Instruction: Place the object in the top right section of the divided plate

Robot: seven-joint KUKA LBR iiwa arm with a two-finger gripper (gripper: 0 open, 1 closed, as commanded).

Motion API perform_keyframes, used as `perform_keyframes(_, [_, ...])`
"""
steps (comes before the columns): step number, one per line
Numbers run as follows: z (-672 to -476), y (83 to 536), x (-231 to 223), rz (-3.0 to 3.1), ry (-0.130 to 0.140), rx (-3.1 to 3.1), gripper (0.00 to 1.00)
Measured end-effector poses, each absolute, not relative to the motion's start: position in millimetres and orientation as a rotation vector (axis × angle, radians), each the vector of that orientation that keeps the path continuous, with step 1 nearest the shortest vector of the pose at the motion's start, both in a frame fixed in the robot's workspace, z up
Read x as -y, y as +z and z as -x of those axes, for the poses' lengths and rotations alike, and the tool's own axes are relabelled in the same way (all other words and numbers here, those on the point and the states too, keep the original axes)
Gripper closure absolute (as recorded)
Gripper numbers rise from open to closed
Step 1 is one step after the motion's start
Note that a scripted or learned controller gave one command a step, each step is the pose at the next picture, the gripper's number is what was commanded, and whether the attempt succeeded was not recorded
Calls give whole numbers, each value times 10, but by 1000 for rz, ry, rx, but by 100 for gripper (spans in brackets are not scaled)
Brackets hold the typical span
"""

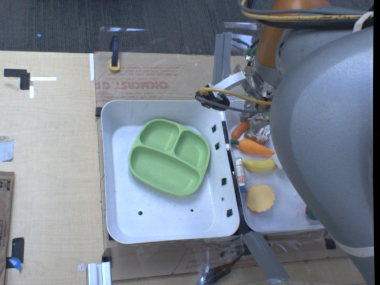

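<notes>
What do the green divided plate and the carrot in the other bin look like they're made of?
The green divided plate looks like moulded plastic or silicone: one even matte pale green, with soft rounded ridges between its sections. The carrot looks like a plastic toy: uniform bright orange, smooth, with a slight sheen. Neither material is certain from this view.

One fixed camera looks down at a slant on both bins (119, 218); the arm (332, 129) looms nearest, at right.

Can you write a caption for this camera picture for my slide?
Robot arm reaches over toy food beside an empty green divided plate.
</notes>
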State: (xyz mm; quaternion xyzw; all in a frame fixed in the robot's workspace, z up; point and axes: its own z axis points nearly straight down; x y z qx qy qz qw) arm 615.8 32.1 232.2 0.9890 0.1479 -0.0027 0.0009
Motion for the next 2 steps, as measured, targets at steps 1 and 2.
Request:
perform_keyframes(1, [-6290, 1890, -919, -3124, -8, -306, 100])
perform_keyframes(2, [-6291, 1891, -916, -3124, -8, -306, 0])
